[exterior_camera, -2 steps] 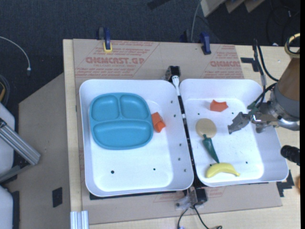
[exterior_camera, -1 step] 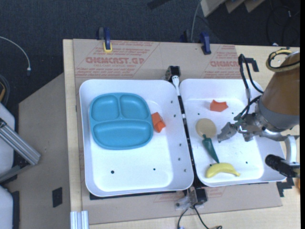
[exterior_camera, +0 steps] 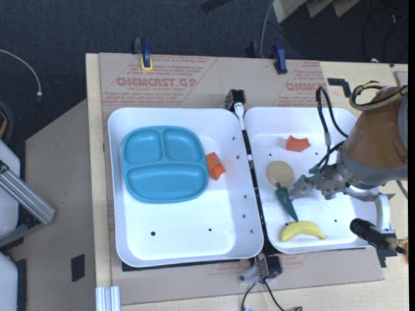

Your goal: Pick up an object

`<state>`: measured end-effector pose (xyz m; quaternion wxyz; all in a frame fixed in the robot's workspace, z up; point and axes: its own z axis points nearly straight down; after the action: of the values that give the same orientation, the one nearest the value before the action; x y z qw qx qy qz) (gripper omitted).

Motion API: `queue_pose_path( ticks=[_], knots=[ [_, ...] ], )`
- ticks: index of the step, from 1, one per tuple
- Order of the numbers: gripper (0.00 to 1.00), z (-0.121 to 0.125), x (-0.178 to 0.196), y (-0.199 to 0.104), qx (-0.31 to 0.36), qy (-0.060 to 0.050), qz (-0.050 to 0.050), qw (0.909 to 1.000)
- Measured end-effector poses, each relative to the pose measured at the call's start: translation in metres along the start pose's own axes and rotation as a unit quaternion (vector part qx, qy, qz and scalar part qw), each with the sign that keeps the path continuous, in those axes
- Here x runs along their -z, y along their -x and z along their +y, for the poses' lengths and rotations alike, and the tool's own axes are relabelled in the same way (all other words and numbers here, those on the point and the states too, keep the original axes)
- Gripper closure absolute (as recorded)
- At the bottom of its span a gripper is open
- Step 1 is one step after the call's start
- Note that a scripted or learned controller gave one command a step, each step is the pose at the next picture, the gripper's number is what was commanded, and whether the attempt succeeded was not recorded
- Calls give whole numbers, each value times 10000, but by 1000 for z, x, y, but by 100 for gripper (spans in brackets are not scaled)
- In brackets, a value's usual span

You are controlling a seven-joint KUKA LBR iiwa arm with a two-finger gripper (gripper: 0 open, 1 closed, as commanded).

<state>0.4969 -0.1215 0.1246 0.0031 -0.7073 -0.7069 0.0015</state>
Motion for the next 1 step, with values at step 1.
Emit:
queue_pose_path(
  ticks=[1],
  knots=[
    [0, 4, -36, 3, -21, 92, -39, 9999]
  ],
)
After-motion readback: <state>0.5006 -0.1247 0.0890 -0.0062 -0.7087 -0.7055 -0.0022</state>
